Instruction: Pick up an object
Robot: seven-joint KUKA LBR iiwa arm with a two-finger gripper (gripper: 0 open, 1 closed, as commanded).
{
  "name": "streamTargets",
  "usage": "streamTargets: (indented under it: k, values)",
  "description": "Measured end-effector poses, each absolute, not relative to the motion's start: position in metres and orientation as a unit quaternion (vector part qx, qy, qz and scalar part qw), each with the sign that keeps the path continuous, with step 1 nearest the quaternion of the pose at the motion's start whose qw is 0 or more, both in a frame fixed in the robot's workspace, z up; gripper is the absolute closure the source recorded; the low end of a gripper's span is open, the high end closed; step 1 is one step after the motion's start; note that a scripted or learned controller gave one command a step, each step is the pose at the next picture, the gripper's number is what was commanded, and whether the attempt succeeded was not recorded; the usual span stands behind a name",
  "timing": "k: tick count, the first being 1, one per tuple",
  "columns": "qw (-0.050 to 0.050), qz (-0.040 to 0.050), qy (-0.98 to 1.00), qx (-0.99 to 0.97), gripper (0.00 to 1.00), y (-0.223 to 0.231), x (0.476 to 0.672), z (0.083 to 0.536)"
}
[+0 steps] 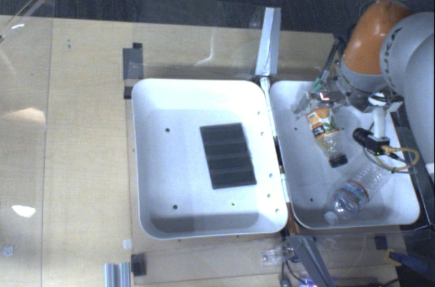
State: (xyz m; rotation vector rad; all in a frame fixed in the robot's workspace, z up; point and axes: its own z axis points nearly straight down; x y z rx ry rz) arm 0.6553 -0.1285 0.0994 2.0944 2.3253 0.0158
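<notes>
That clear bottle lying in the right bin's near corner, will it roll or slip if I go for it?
The clear bottle lies on its side, so a nudge would probably roll it. Its smooth, see-through plastic looks thin: likely light, slippery, and apt to dent.

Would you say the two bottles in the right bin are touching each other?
Apart. The camera view shows bare white bin floor between the orange-labelled bottle near the bin's top and the clear bottle lying lower down by its front wall.

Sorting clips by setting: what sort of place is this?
Probably a robotics lab's bin-picking station: a wooden bench bearing two white bins, left bin and right bin, a grey-and-orange arm reaching in, and clear plastic bottles as test objects.
</notes>
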Motion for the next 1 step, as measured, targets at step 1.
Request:
streamTargets:
  k: [1]
  values:
    - [0.008, 0.0076, 0.765, 0.643, 1.0, -0.0597, 0.6675, 0.1941]
